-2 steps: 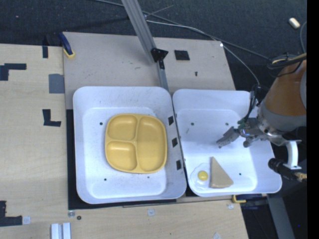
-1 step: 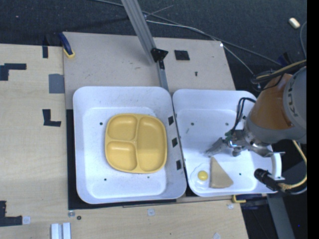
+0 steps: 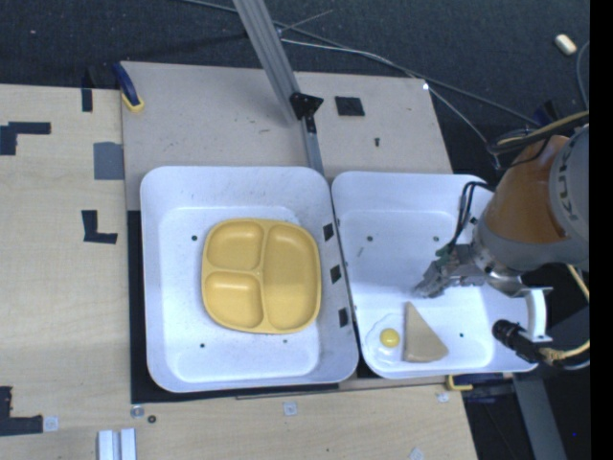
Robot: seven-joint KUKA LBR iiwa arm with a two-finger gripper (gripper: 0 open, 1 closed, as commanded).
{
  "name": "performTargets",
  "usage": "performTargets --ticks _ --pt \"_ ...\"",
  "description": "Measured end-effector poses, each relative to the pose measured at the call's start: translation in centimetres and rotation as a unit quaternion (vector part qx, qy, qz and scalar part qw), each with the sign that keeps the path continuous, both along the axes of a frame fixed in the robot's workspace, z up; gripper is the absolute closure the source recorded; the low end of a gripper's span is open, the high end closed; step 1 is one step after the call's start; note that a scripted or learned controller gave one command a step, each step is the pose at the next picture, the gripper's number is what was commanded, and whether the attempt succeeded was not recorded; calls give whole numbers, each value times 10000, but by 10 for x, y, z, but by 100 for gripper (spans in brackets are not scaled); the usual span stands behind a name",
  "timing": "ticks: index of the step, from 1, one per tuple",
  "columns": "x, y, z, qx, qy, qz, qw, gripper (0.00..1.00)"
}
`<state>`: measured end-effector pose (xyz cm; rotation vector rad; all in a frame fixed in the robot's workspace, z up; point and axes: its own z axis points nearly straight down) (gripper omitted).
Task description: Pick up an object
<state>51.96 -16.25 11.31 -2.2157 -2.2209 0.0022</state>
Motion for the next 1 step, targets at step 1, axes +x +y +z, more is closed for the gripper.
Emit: performTargets --ticks 1 --pt "-4 -2 43 -12 -30 -6 10000 100"
